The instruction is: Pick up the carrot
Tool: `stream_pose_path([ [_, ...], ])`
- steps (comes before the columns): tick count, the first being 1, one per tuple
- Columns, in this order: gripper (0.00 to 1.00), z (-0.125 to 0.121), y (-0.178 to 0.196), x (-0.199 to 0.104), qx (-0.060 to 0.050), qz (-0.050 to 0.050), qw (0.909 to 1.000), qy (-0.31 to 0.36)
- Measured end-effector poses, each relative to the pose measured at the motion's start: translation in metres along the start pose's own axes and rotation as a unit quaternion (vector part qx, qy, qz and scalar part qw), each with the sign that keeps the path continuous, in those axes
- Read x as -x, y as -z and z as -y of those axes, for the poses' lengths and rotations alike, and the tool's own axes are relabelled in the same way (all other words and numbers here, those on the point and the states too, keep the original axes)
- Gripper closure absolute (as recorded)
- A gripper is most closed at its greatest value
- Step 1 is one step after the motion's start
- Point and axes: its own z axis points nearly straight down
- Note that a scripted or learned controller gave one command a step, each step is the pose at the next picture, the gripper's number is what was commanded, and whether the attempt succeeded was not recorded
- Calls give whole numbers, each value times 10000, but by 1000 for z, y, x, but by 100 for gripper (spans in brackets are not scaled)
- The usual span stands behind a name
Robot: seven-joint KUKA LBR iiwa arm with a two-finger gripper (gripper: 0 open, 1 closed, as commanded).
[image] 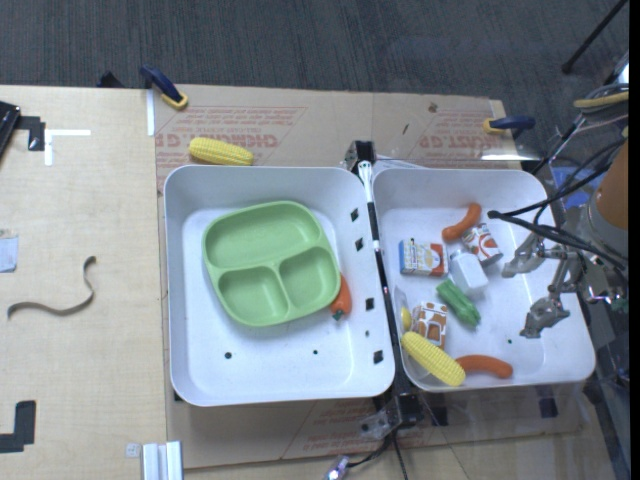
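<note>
The carrot [342, 298], small and orange with a green end, lies in the left bin [270, 383], tucked against the right edge of the green divided plate [270, 263]. My gripper [535, 290] hangs over the right side of the right bin [420, 190], far to the right of the carrot. Its two fingers stand apart, open, with nothing between them.
The right bin holds two orange-red sausages [461, 221] [484, 366], a corn cob [432, 358], two small cartons [421, 258], a green piece [459, 302] and a white piece [468, 271]. Another corn cob [220, 151] lies on the cardboard behind the left bin.
</note>
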Motion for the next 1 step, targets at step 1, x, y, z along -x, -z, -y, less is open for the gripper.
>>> stream_pose_path([
  [1, 0, -79, -93, 8, -1, -10, 9931, -1174],
])
